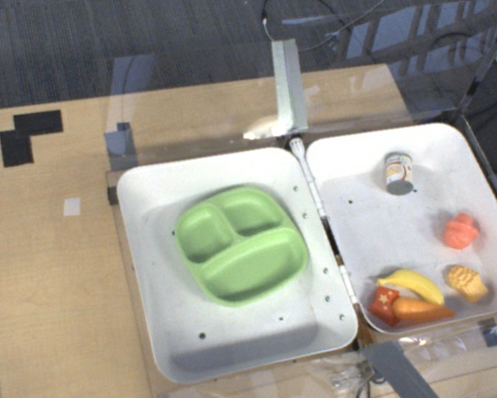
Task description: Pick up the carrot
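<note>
The carrot (420,310) is a short orange piece lying flat near the front edge of the right bin (469,154). A yellow banana (412,284) lies just behind it, and a red strawberry-like piece (382,301) touches its left end.
In the right bin there are also a tan pastry-like item (465,281), an orange-red fruit (461,231) and a small can (399,172) at the back. The left bin (167,331) holds a green divided plate (239,244). A metal post (289,81) stands behind the bins.
</note>
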`<state>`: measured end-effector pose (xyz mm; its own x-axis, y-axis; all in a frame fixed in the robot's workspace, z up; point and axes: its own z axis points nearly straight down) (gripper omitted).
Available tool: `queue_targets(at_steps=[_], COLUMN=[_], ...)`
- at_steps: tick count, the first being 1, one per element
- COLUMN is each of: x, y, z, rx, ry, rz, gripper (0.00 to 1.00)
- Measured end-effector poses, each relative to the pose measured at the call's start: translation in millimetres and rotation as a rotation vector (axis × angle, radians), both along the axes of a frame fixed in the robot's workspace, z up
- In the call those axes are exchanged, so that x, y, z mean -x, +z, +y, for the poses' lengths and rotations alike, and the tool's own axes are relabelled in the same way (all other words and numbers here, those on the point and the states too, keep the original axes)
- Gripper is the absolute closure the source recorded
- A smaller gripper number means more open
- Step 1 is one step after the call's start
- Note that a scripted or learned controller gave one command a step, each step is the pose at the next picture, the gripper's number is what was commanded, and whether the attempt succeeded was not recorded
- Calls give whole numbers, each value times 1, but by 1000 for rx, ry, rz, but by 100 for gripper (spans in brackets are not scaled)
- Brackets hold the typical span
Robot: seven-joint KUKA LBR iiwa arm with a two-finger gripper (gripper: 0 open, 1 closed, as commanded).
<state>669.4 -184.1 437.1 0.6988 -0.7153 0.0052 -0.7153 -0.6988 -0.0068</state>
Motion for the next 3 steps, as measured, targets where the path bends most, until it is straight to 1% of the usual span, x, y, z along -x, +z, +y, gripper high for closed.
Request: queue_targets(at_steps=[1, 2, 3], x=[-2, 0, 0], y=[13, 0, 0], z=[3, -12, 52], rx=[-1, 3, 3], ry=[4, 322, 535], rz=[-8, -1, -2], gripper=[100, 100, 100])
